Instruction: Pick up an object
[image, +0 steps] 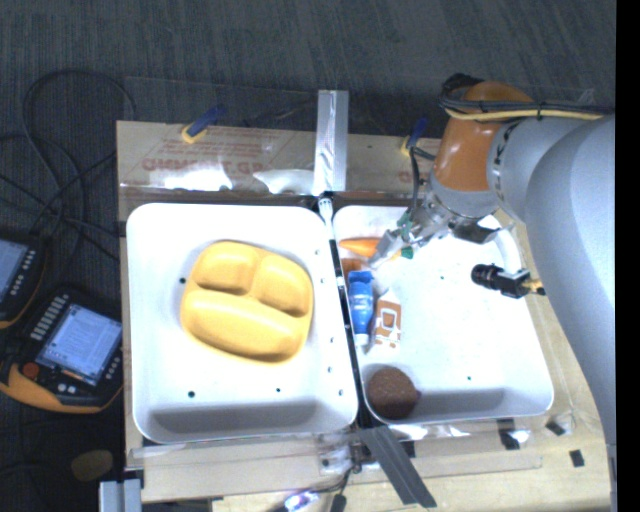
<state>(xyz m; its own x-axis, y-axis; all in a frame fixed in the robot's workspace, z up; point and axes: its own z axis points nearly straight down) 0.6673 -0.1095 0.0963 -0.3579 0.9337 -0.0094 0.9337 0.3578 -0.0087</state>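
A handheld control pendant (62, 345) with a lit screen lies on the dark floor at the far left, beside the bench, with black cables (50, 130) looping above it. On the bench, the left bin (160, 400) holds one thing — a large yellow moulded tray (247, 298) with three rounded compartments, lying near the bin's middle. A metal strip (331, 140) stands upright behind the divider between the two bins.

The right bin (470, 360) has its objects crowded along its left wall. At the back sits an orange object (357, 246), partly hidden. Just in front of it is a blue tube (360, 300), and touching that, a small white and orange packet (387, 324). A round brown ball (391, 390) rests in the bin's front left corner.

The grey arm (560, 200) comes in from the right, its orange band (470, 150) above the wrist. The gripper (395, 245) is low over the back of the right bin, its tip just beside the orange object — whether it is open, closed or gripping anything cannot be told.
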